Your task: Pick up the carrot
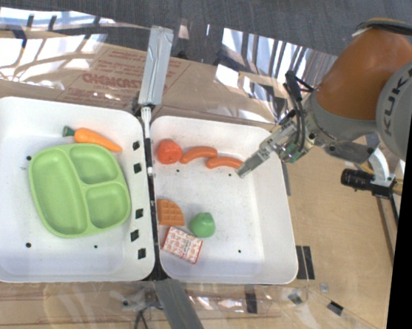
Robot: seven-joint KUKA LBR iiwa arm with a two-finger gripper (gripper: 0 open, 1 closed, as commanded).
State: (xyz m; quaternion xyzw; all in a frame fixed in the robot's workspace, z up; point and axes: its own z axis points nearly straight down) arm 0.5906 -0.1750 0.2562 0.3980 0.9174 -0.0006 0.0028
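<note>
I see my pincer over the right bin, near its far right corner, slanting down from the grey wrist with the orange band behind it. Its thin fingers look pressed close together at the tip, and I see nothing between them. The tip sits just beside the right end of an orange sausage, close enough that I cannot tell whether they touch.

Working outward along the far edge of that bin, a second sausage lies just left of the first, and beyond it a round tomato rests near the bin's far left corner. Toward the near edge of the same bin I see a waffle-like piece, a green round fruit just beside it, and a small printed packet touching or almost touching both.

The carrot is in the left bin, well apart from my pincer, lying along the far edge with its green top pointing left. It rests just beside the far rim of a green divided plate, which takes up the middle of that bin. Between the pincer and the carrot lie the two sausages, the tomato and the raised divider where the bins meet, with black clips along it.
</note>
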